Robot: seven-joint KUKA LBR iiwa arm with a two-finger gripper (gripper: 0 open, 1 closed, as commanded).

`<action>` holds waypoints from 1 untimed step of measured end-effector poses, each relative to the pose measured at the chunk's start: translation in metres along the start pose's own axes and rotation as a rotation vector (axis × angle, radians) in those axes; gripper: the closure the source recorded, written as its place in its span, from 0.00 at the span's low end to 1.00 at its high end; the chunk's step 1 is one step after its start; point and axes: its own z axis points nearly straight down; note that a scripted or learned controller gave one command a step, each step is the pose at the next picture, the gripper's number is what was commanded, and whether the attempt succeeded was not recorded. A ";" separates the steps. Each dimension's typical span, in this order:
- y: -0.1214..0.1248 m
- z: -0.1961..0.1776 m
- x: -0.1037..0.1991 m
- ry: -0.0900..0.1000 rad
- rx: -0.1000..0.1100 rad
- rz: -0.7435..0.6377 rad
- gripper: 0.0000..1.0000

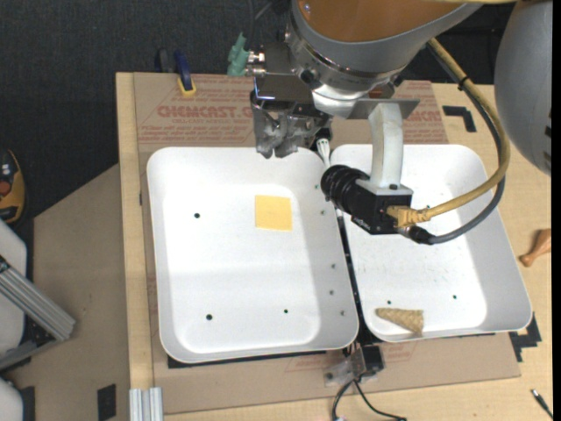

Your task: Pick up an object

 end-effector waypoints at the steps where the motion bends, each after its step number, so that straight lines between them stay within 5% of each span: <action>1: -0.008 0.161 -0.002 -0.018 0.036 0.004 1.00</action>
